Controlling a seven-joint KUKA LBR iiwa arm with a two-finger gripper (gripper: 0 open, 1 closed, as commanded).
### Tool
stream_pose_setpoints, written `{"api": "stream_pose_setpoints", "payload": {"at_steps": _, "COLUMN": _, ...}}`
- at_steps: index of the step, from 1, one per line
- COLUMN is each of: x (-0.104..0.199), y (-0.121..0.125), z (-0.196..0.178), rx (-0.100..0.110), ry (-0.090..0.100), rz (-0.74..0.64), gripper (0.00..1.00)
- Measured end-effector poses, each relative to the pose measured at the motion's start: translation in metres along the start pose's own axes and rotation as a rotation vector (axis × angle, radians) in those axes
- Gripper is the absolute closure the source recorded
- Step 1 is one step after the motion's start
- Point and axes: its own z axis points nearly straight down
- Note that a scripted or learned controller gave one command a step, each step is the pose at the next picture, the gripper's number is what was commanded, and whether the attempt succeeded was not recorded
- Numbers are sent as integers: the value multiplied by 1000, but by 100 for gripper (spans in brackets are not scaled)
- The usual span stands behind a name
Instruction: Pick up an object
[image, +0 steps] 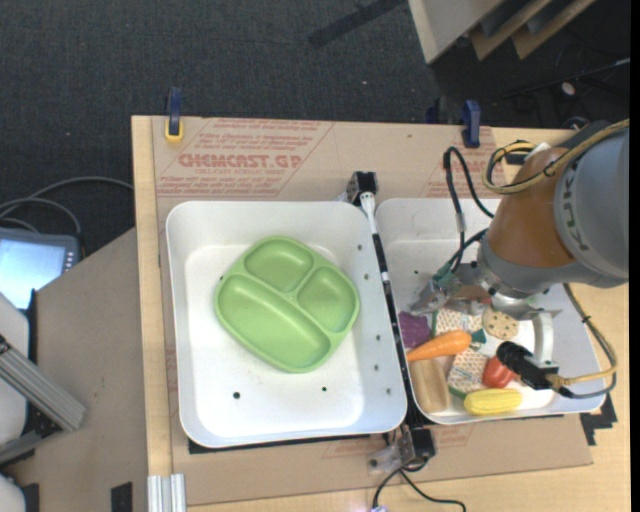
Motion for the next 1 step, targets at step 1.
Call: {"api": "stream_pose_setpoints", "payload": {"at_steps": 1, "x": 4, "y": 62, "z": 1, "rx": -3, "ry": 1, "rz": -6, "gripper": 0}}
